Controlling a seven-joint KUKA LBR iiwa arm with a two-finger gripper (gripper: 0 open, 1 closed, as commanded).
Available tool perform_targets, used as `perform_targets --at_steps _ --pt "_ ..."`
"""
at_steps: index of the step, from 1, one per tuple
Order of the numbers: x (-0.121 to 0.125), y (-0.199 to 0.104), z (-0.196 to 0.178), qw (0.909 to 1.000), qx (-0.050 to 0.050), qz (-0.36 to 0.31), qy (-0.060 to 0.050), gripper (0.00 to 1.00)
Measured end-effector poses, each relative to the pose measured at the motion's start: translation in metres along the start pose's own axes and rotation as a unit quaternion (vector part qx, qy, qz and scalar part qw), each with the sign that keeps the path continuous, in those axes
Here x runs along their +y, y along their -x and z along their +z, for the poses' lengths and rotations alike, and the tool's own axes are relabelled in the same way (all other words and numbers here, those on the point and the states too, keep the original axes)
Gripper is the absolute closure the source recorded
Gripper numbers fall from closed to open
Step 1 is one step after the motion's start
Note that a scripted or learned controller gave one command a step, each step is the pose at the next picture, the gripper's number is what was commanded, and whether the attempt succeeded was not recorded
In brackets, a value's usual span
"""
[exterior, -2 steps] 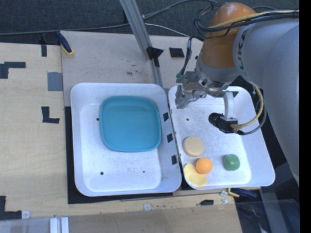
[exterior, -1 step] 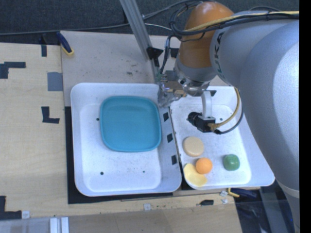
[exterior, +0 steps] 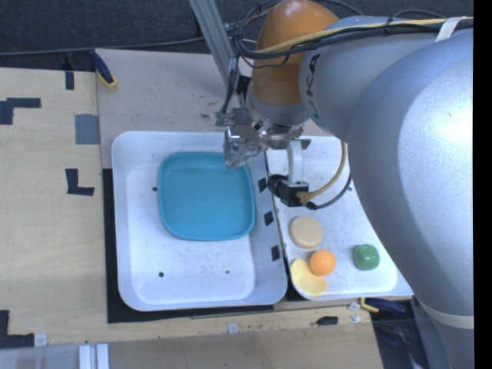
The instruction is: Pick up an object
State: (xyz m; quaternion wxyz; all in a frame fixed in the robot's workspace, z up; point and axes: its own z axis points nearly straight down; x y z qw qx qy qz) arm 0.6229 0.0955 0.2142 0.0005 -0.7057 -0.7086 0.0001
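Hovering over the far right corner of the smooth blue rounded-square plastic plate (exterior: 206, 197), my gripper (exterior: 238, 154) sits at the plate's rim, though whether it touches, and how it is set, I cannot tell. That plate lies flat in the left shallow white bin (exterior: 138, 283). Well apart, in the right white bin (exterior: 384, 283), I see a matte beige disc (exterior: 306, 232), an orange ball (exterior: 322, 263), a yellow piece (exterior: 306, 283) and a green ball (exterior: 366, 257).

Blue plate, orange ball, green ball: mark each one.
blue plate (exterior: 206, 198), camera view, middle of its flat face
orange ball (exterior: 322, 263), camera view, top of the ball
green ball (exterior: 366, 257), camera view, top of the ball
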Motion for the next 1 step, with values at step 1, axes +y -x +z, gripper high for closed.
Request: perform_targets --at_steps 1 --pt "0.0001 0.0023 -0.0003 1.0 -0.001 0.002 0.0 0.0"
